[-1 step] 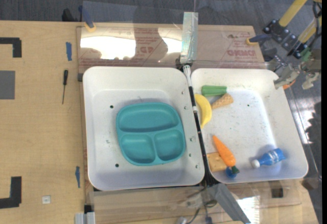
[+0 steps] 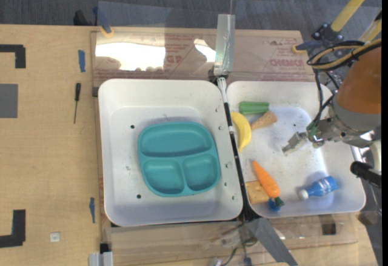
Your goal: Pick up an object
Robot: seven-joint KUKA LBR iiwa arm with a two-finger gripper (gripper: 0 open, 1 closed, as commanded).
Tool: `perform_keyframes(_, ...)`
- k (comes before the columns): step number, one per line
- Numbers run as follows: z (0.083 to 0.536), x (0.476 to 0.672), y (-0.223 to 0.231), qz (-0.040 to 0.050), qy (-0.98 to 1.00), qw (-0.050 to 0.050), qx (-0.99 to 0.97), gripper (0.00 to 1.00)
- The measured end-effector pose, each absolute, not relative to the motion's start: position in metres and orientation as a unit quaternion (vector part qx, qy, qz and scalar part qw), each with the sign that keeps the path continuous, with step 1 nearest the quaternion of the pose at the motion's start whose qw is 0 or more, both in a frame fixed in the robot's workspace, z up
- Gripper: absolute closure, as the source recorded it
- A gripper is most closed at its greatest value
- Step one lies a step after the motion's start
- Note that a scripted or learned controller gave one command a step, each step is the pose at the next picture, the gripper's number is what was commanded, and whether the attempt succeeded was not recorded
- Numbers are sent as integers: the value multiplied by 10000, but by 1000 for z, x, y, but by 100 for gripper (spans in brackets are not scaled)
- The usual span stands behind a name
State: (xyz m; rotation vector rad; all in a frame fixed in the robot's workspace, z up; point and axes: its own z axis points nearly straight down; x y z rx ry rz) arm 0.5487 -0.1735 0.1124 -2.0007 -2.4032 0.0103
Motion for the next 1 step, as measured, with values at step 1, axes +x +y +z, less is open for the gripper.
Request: perform_keyframes(1,128,553,-94,10,-8247,40,-5655,0)
